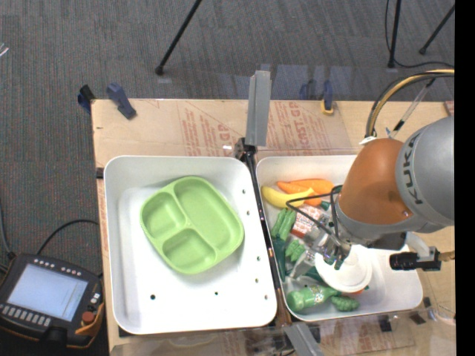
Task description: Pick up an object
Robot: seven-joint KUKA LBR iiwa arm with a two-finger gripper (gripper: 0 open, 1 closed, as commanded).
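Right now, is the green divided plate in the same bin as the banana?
No: the green plate lies in the left bin, the banana in the right bin.

Arm reaches in from the right, wrist bent down; end effector (pixel 323 245) low.

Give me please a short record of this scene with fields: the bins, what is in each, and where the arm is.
left bin: holds a green divided plate, lying flat
right bin: holds a pile of toy foods
items seen in the pile: yellow banana, orange carrot, green bottle, white cup, other green pieces
arm: reaches in from the right, over the right bin
gripper: low over the pile, near the white cup; grasp cannot be judged
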